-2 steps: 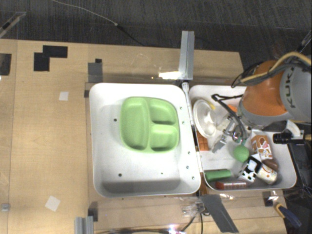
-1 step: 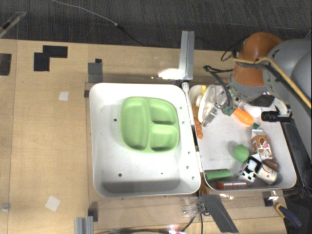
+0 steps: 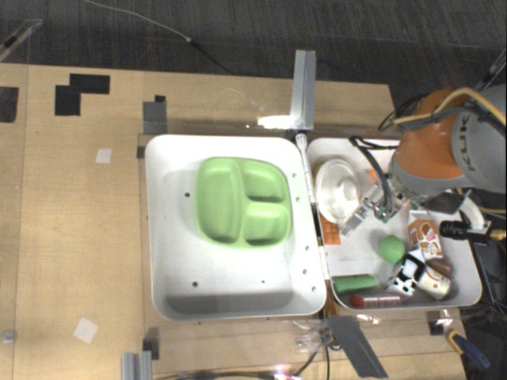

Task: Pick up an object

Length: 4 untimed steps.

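Camera view, looking down at a slant: two shallow white bins are seen side by side on a pale wooden bench (image 3: 71, 236). The left bin (image 3: 170, 291) is taken up by a light green divided tray (image 3: 242, 200), which lies flat near the middle, slightly toward the far side. The right bin (image 3: 467, 291) is crowded with small things. A white bowl (image 3: 337, 188) is set near its far left corner. A round green object (image 3: 390, 249) lies near the middle of the bin. A green cylinder (image 3: 354, 283) is laid along the near wall, and a dark red stick-like item (image 3: 376, 299) lies just beside it, nearer the rim. A black-and-white item (image 3: 407, 274) rests just beside a brown and white rounded item (image 3: 436, 279) toward the near right corner. A printed orange and white packet (image 3: 424, 237) is seen beyond them. A small orange card (image 3: 330, 232) lies by the left wall. The grey arm with its orange band (image 3: 428, 145) is reached in from the right over this bin, and the tool (image 3: 380, 210) is lowered between the bowl and the round green object. Nothing is seen between its parts, and whether it is wide or narrow cannot be told.
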Each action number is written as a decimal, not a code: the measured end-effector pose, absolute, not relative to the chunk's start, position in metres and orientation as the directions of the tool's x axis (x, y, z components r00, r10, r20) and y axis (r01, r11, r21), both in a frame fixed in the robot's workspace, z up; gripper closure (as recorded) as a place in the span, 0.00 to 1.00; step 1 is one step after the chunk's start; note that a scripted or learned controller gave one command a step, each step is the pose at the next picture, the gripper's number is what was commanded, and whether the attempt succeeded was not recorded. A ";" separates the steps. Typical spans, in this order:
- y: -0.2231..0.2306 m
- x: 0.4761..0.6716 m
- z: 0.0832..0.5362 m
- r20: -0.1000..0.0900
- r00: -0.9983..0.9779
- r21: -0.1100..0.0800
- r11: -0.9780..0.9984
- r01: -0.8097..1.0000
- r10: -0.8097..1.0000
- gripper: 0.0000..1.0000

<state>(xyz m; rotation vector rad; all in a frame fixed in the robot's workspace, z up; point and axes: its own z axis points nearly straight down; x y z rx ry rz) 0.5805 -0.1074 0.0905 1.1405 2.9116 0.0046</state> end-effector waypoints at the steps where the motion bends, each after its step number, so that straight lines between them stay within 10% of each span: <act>1: -0.136 0.520 0.091 -0.015 -0.574 0.013 0.574 0.819 0.819 0.00; 2: -0.137 0.525 0.105 -0.030 -0.576 0.023 0.577 0.817 0.817 1.00; 3: -0.137 0.525 0.105 -0.030 -0.576 0.022 0.577 0.817 0.817 0.00; 4: -0.136 0.494 0.091 -0.017 -0.481 0.019 0.482 0.876 0.876 0.00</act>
